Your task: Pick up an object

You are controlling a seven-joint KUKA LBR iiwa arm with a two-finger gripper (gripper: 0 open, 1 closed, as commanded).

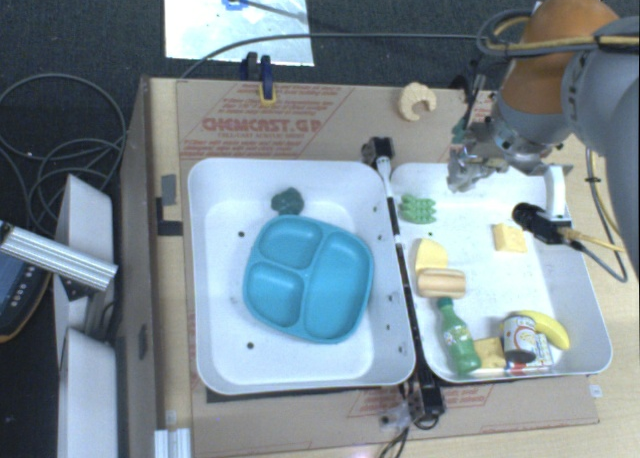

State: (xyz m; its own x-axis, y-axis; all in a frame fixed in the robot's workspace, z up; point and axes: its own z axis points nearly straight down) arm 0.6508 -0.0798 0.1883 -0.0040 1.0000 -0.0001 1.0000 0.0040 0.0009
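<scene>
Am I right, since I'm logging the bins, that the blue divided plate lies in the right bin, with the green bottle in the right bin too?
Not quite. The camera view shows the blue divided plate in the left bin, not the right one. The green bottle does lie in the right bin.

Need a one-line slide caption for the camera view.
KUKA gripper hovers over the right bin's far edge; toy foods lie below, blue tray in left bin.

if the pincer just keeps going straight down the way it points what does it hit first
Most likely bare floor of the right bin at its back edge. The pincer points down there; the green toy lies a little to its left, though depth is uncertain.
</scene>
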